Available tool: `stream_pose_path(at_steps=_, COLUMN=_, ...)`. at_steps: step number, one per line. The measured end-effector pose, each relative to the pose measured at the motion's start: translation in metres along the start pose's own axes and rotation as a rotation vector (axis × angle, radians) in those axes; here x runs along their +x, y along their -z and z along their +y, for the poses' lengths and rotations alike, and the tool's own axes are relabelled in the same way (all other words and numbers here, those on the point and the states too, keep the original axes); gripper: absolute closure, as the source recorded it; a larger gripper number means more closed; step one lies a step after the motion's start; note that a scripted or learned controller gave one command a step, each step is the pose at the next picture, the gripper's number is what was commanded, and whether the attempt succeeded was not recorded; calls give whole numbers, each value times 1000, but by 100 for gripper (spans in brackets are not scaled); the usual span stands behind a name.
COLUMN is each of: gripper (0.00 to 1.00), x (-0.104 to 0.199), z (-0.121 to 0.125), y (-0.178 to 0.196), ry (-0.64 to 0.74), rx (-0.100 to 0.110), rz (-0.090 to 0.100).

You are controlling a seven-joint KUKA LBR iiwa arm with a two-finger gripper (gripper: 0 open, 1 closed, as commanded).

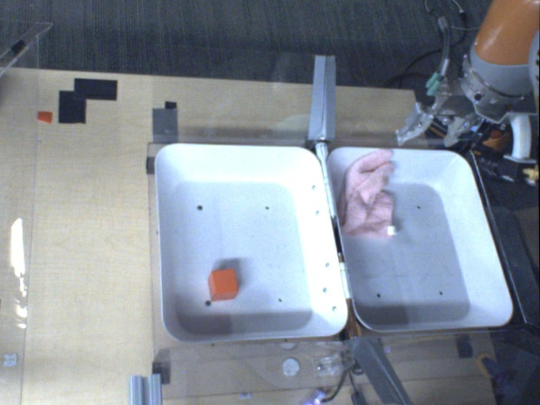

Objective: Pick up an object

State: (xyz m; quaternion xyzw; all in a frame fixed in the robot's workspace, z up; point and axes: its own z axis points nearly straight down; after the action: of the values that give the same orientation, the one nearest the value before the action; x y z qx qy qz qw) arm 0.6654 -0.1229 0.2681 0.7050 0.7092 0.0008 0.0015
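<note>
Camera view: gripper up at upper right, above right bin far rim, fingers spread, nothing between them. Pink cloth crumpled in right bin's upper-left corner. Orange cube lower left of left bin.

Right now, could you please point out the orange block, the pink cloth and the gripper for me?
orange block (pixel 224 284), camera view, its top face.
pink cloth (pixel 368 196), camera view, middle of the crumpled fabric.
gripper (pixel 419 127), camera view, between its tips.

robot lab — wooden bench, two white bins, grey carpet, loose cables
</note>
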Motion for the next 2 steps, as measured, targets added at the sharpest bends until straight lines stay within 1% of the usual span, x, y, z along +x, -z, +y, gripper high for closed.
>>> stream_pose_path(at_steps=1, gripper=0, x=24, z=4, y=-149, ry=71, rx=0, rz=1)
stream_pose_path(at_steps=2, gripper=0, x=30, z=-32, y=-173, ry=140, rx=-20, rz=-2)
